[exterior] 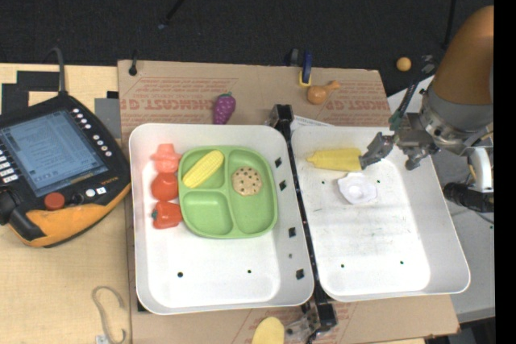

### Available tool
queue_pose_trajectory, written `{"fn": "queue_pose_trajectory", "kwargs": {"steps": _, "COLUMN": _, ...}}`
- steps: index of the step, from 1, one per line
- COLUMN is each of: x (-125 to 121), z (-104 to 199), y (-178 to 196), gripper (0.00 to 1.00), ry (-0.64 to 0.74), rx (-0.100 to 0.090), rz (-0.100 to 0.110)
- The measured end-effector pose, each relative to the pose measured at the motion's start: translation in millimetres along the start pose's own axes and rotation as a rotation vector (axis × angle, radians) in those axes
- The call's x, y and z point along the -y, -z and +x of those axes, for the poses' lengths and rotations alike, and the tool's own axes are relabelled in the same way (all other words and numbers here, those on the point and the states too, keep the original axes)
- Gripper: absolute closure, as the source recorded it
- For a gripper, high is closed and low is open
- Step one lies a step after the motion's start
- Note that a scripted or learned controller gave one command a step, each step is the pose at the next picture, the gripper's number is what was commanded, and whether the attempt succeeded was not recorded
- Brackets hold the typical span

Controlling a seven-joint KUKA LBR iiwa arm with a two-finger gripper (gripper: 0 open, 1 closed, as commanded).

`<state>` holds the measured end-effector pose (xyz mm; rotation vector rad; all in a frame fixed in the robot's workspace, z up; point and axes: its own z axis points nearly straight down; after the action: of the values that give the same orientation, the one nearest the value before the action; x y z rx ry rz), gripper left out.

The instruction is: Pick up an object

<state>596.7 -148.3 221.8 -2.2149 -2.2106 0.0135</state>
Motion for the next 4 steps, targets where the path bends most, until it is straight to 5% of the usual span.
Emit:
{"fn": "queue_pose_trajectory", "kwargs": {"steps": 1, "x": -2.4, "z": -0.3, "y": 7.5, "gripper": 0.00, "ry": 0.002, "rx": 0.002, "rz": -0.013}}
{"fn": "queue_pose_trajectory", "kwargs": {"steps": 4, "x": -10.7, "z": -9.1, "y": -136.3, "gripper": 0.00, "ry": 0.003, "rx": 0.000, "rz": -0.011}}
